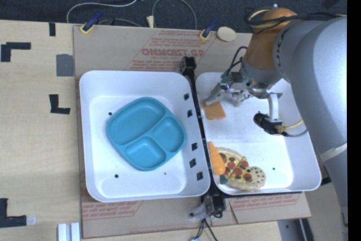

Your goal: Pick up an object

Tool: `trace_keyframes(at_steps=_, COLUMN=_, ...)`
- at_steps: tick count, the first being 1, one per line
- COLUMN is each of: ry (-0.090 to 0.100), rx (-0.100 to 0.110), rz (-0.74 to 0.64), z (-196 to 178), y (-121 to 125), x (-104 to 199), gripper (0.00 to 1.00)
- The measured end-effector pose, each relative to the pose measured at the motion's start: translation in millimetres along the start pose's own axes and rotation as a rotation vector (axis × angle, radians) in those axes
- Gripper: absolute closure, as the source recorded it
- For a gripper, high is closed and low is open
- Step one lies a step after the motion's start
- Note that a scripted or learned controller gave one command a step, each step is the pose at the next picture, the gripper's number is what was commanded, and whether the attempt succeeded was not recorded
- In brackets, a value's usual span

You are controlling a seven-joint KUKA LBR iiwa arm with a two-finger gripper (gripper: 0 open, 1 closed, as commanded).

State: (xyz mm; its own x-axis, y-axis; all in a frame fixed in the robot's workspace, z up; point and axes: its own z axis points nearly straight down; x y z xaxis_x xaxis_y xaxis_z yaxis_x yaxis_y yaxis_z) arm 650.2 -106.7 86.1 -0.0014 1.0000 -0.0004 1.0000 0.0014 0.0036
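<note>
The pizza slice (pixel 241 171), a toy wedge with red and green toppings and a pale crust, lies at the near edge of the right bin (pixel 293 178), touching an orange carrot-like piece (pixel 215 158) on its left. Farther back in the same bin we see a flat tan square (pixel 214 112) beside the divider. Just above that square hangs the gripper (pixel 221 93), its grey arm (pixel 316 76) reaching in from the right and bent down at the orange band. We cannot tell how far the jaws stand open, nor whether they hold anything. In the left bin (pixel 90 121) rests a blue divided plate (pixel 146 132). Both bins sit on the counter (pixel 34 138).
</note>
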Motion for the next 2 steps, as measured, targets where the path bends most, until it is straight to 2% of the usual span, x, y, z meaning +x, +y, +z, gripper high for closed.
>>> trace_keyframes(at_steps=1, ry=-0.001, rx=0.002, rz=0.0, z=0.5, y=8.5, x=7.4, gripper=0.0)
trace_keyframes(at_steps=2, ry=-0.002, rx=-0.001, rz=0.001, z=0.0, y=-3.8, x=8.4, gripper=0.0)
